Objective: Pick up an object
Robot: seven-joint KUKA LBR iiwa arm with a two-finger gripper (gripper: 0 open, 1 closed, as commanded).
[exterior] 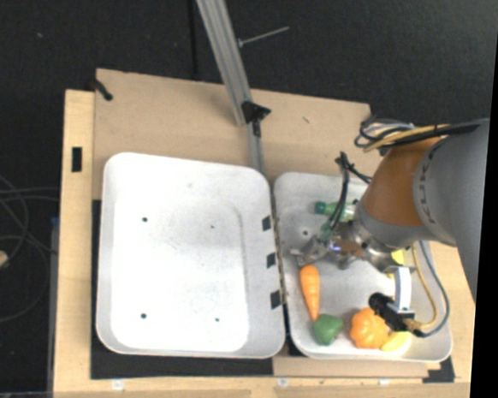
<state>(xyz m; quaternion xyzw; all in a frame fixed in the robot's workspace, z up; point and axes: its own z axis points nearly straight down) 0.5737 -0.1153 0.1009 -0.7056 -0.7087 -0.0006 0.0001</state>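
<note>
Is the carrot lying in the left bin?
No, the carrot lies in the right bin, beside a green item, near the gripper.

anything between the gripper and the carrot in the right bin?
Nothing visible. The gripper sits just above the top end of the carrot in the right bin; the green piece lies past the carrot's far end.

Arm hides the right bin's far corner
</note>
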